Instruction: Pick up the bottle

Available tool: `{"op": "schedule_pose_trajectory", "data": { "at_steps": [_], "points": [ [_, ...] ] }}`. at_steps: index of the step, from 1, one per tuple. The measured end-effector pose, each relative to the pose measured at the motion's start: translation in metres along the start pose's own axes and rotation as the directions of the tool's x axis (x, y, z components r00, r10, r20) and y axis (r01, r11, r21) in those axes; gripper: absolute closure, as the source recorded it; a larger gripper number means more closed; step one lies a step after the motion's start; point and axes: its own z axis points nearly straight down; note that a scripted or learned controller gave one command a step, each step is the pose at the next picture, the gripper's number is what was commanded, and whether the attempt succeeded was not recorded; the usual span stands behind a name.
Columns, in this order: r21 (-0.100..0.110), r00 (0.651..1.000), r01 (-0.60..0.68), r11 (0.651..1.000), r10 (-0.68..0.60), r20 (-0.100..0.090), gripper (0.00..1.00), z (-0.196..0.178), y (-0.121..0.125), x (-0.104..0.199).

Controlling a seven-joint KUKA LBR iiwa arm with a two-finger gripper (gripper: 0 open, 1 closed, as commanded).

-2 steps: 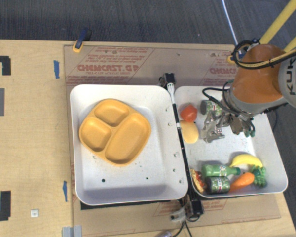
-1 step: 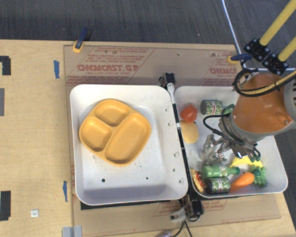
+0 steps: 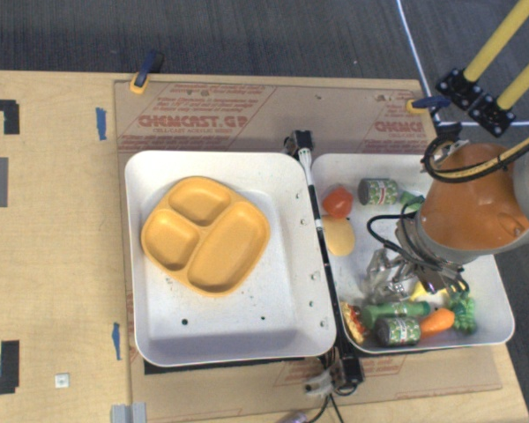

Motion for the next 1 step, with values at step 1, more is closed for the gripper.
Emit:
{"op": "schedule_pose_trajectory", "data": {
  "at_steps": [1],
  "points": [
    [-0.006, 0.993, 0.114, 0.993, -0.114, -0.014, 1.00, 0.0019, -0.0147, -0.0360]
  ]
}}
